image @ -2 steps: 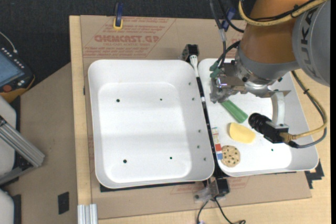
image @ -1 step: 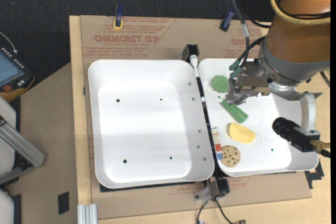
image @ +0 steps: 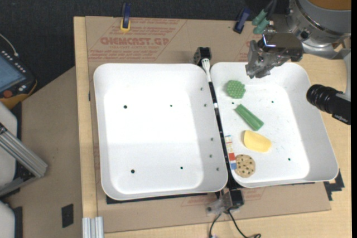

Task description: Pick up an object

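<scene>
Where it lies: green stick, diagonal.

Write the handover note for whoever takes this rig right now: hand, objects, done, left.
Hand: hovering above the far end of the right bin, nothing seen between its fingers.
Objects, all in the right bin: round green piece nearest the hand, green stick, yellow piece, cookie at the near edge.
Done: nothing picked yet.
Left: descend, grip one object, lift. The round green piece looks closest.
</scene>
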Action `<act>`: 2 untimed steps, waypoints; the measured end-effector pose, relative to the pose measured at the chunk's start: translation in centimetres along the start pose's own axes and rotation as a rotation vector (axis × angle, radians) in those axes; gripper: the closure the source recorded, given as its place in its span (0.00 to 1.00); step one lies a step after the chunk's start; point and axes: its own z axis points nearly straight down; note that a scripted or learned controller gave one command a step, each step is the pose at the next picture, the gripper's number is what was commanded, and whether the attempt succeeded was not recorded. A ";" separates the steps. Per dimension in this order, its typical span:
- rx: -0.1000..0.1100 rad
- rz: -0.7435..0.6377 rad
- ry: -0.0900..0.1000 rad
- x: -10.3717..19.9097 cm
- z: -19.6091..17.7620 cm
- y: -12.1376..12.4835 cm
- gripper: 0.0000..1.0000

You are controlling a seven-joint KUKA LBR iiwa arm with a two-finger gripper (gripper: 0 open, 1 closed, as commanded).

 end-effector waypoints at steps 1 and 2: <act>0.016 -0.003 -0.002 7.3 1.6 1.5 1.00; 0.015 -0.001 -0.002 11.8 1.0 3.6 1.00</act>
